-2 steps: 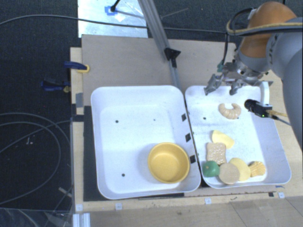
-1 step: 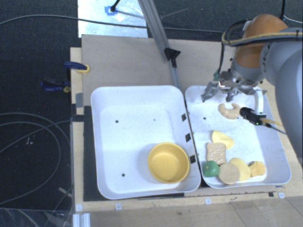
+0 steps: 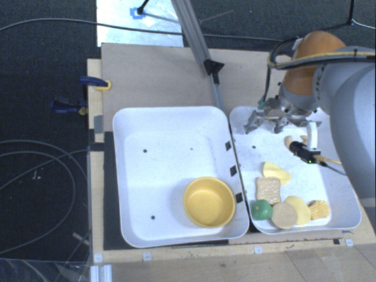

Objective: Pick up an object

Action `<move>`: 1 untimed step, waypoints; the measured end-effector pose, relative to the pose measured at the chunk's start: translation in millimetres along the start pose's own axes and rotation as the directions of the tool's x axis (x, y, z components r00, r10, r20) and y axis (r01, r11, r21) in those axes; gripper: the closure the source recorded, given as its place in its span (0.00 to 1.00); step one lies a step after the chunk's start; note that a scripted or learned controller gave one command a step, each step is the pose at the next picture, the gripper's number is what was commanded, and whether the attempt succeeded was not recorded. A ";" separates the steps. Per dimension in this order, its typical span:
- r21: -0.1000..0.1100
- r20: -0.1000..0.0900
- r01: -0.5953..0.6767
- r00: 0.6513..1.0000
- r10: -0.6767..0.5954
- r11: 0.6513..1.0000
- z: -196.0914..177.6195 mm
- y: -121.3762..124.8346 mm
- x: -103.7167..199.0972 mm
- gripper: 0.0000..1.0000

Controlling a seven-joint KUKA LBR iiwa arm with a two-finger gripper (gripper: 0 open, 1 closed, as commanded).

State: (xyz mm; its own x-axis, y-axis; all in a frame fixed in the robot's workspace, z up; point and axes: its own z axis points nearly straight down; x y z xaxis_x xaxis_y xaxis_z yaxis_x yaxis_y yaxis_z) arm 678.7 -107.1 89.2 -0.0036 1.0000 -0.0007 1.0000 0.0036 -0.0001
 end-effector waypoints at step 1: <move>-0.006 0.001 0.001 1.000 -0.001 1.000 -14.2 2.1 -0.1 1.00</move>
State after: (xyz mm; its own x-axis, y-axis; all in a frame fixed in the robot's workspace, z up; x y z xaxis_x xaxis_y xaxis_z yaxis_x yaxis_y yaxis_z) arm 680.8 -107.2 103.4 -0.0047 1.0000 -0.0017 1.0000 0.0048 0.0060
